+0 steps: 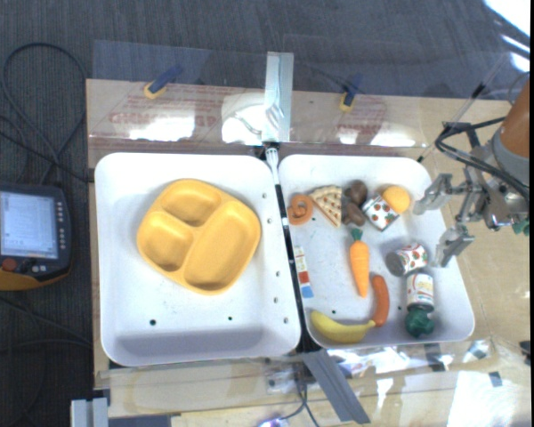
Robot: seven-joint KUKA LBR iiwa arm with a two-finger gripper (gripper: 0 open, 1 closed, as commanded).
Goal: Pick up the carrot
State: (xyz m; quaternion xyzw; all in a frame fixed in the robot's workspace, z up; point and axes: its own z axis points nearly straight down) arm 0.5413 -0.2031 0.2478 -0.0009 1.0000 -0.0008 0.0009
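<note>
The carrot (360, 267), orange with a small green top, lies lengthwise in the middle of the right bin (458, 323), its tip pointing toward the front. My gripper (443, 219) hangs over the bin's right edge, well to the right of the carrot and slightly farther back. It is open, and its two fingers (432, 194) hold nothing between them. A small can (409, 258) lies between the gripper and the carrot.
Around the carrot lie a red sausage (380, 299), a banana (341, 327), a green bottle (418, 305), a waffle (329, 205), a donut (300, 208), a small printed box (379, 212) and an orange fruit (396, 198). A yellow divided plate (198, 234) sits in the left bin (116, 318).
</note>
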